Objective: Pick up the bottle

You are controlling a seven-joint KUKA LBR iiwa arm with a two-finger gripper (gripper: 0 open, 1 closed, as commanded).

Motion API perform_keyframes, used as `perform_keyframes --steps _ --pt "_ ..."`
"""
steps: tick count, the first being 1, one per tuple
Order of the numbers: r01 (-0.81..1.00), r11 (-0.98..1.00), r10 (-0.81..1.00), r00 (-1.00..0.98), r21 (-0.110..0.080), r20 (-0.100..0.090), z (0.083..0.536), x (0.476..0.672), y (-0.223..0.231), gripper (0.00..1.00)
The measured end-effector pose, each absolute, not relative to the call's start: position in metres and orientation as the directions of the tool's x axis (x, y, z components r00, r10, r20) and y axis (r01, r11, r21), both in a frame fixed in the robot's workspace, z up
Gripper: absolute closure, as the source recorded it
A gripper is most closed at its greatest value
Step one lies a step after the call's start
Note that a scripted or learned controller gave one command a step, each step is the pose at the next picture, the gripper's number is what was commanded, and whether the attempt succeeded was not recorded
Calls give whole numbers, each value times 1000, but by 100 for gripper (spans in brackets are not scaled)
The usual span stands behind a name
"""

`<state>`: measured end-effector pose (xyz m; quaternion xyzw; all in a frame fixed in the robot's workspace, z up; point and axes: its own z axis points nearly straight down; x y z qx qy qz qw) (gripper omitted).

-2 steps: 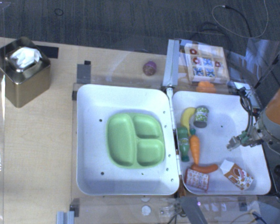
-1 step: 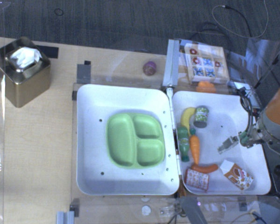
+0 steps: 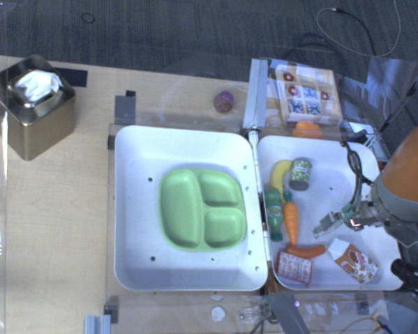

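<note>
Wooden bench, two white bins. The gripper [image 3: 334,220] hangs over the right bin [image 3: 334,173], can't tell how its tips are set. The green bottle [image 3: 273,214] lies well off to the gripper's view-left, against the bin's wall beside the carrot [image 3: 290,222], long axis running top-to-bottom in view.
</note>
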<state>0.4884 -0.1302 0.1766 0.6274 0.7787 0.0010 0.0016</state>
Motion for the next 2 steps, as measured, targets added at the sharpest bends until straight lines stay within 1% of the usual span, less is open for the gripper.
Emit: perform_keyframes --steps 1,2 --pt "887 463 887 -463 6 -4 185 504 -79 0" --pt "915 403 915 -403 5 -5 165 546 -181 0"
